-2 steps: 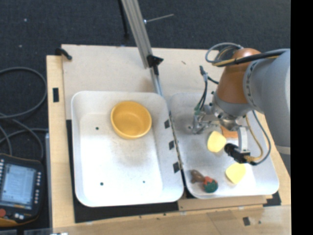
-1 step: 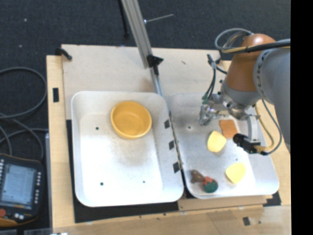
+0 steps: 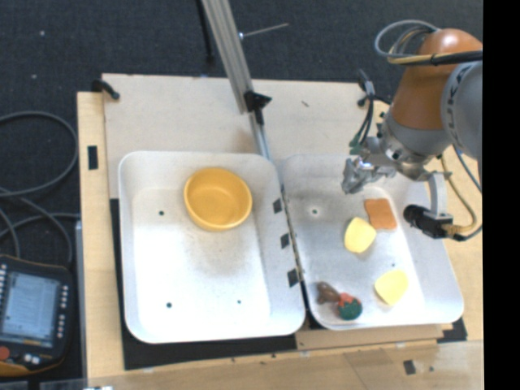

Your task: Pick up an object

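Hovering over the right bin [image 3: 422,295] — gripper [image 3: 355,177], fingers unreadable from here, just beside orange block [image 3: 380,214] — probably light, stiff; best pinched across flat sides

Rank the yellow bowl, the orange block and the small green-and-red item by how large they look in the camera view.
1. yellow bowl, in the left bin, clearly largest.
2. orange block, in the right bin just below the gripper.
3. green-and-red item, near the right bin's front edge; only slightly smaller than the block, so that ranking is less certain.
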`<state>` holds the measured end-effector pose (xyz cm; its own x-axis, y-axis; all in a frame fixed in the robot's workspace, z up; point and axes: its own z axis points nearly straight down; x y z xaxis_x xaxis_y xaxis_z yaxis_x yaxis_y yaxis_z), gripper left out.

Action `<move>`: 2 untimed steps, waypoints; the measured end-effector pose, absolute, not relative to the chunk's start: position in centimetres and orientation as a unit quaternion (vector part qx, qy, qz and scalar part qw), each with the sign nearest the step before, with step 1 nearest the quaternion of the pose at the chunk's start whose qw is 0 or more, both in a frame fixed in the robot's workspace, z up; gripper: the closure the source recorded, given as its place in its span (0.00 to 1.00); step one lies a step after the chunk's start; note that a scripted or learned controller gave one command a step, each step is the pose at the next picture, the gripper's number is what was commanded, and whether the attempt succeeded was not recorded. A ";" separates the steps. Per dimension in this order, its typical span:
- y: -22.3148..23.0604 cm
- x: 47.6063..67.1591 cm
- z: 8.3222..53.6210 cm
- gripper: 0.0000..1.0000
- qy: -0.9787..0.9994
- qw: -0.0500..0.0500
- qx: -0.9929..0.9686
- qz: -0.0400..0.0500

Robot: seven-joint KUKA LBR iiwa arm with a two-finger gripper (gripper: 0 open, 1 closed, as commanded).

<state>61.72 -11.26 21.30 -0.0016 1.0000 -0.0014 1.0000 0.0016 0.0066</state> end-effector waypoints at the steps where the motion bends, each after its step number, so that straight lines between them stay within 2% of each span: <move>1: -5.6 61.6 21.0 1.00 0.709 0.000 0.705 0.001; 2: -1.2 62.5 21.3 1.00 0.709 0.000 0.705 0.001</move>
<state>62.54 -1.16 21.29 -0.0067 1.0000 0.0013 1.0000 0.0066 0.0017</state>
